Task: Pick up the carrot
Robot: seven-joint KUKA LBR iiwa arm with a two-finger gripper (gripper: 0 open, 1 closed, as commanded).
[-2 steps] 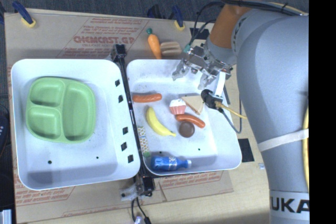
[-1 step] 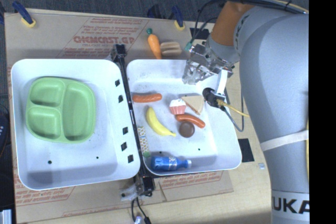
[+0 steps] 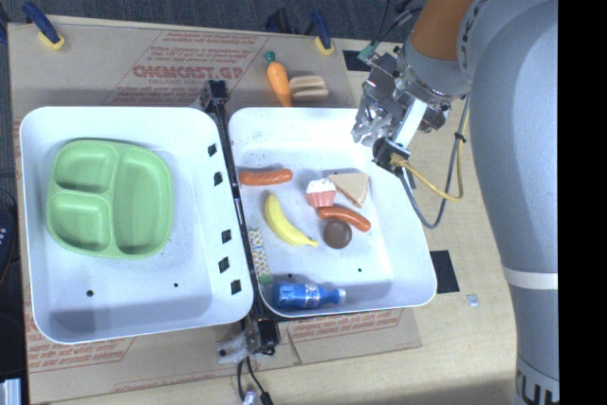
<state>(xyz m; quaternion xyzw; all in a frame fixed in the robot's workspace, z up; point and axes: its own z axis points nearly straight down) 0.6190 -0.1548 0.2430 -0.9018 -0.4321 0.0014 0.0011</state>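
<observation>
The carrot [image 3: 277,81], orange with a green top, lies on the cardboard just behind the right bin's [image 3: 408,247] back rim, next to a tan and brown sandwich-like toy [image 3: 308,88]. My gripper [image 3: 372,136] hangs over the right bin's back right corner, well to the right of the carrot and apart from it. Nothing shows between its fingers.
The right bin holds two sausages [image 3: 266,175] [image 3: 344,218], a banana [image 3: 285,221], a cupcake [image 3: 321,193], a sandwich wedge [image 3: 351,188], a brown ball [image 3: 337,235] and a blue bottle [image 3: 305,295]. The left bin [image 3: 114,308] holds a green divided plate [image 3: 109,197]. Clamps [image 3: 43,26] sit on the cardboard's back edge.
</observation>
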